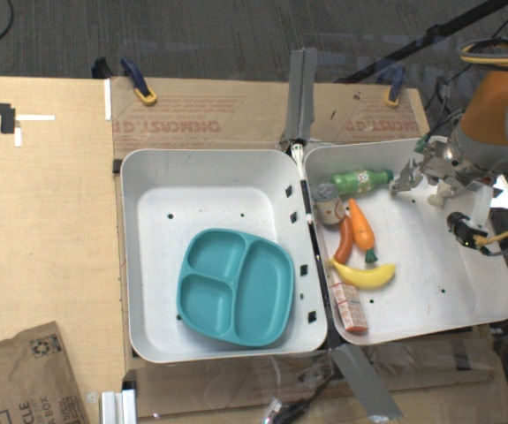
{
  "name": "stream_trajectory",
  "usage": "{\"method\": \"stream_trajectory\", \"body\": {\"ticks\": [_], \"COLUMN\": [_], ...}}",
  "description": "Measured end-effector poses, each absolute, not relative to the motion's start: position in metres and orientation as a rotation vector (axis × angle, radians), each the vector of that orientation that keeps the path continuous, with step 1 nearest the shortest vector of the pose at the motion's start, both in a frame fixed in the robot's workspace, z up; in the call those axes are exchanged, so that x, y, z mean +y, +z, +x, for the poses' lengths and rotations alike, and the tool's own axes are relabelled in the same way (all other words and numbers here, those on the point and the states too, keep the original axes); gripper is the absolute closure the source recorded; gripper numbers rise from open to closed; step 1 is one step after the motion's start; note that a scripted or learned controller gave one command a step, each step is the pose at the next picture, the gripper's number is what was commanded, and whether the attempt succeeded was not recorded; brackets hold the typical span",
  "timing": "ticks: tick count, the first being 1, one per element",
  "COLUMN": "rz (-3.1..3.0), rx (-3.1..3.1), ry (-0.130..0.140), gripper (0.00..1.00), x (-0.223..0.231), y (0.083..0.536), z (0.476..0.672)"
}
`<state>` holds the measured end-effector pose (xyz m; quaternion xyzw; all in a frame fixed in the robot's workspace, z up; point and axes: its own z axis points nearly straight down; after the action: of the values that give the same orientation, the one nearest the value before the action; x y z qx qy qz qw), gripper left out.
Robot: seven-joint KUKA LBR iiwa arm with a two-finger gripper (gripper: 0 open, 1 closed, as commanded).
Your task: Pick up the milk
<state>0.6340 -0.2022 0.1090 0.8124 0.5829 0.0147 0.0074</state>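
The cardboard [236, 113] behind the 2 bins carries red print, upside down, that reads "CHEMCEST". The milk [348, 306], a small carton with a red label too small to read, lies in the right bin [439, 299] by its left wall, just below the banana [366, 276]. The hand [406, 182] hangs low over the bin's back, near the green bottle [360, 180]; its state I cannot tell.

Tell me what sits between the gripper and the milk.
The carrots and the banana lie between the gripper, near the right bin's far side, and the milk at its near left edge.
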Motion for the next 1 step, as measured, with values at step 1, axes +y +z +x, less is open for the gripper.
{"method": "stream_trajectory", "body": {"ticks": [1], "rz": [2.72], "rx": [1.577], "ry": [0.019], "gripper": [0.0], "x": [-0.1998], "y": [0.1064], "z": [0.666]}}
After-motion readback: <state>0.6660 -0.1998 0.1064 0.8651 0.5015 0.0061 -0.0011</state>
